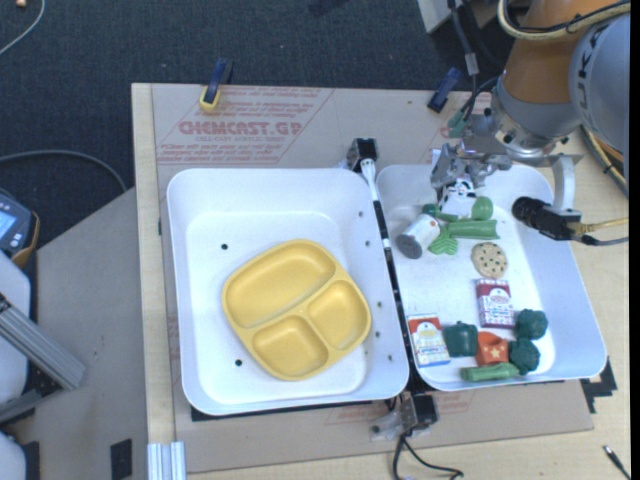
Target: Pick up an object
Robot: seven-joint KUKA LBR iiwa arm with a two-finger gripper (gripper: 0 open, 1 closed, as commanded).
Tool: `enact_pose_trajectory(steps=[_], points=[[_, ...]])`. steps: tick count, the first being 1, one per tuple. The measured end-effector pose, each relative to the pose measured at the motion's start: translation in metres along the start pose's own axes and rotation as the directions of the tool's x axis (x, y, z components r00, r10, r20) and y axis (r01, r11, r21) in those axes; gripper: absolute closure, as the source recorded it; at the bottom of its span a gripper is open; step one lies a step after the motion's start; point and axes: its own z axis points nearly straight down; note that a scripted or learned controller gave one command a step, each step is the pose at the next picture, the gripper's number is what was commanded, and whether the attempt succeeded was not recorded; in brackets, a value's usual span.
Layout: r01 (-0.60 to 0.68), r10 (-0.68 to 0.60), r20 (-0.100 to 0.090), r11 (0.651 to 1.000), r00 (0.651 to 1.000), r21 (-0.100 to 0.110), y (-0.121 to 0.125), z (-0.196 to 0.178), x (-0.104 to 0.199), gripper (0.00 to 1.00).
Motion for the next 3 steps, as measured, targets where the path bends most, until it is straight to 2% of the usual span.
enact_pose_trajectory(steps=[1, 2, 3], points=[[-0.004, 0.004, 0.002, 1.000, 1.000, 0.001, 0.028, -0.001, 0.003, 1.00], [-0.004, 0.004, 0.002, 1.000, 1.000, 0.000, 0.025, -0.018, 0.000, 1.00], [-0.005, 0.005, 0.000, 1.000, 1.000, 0.010, 0.021, 0.002, 0.001, 1.00]])
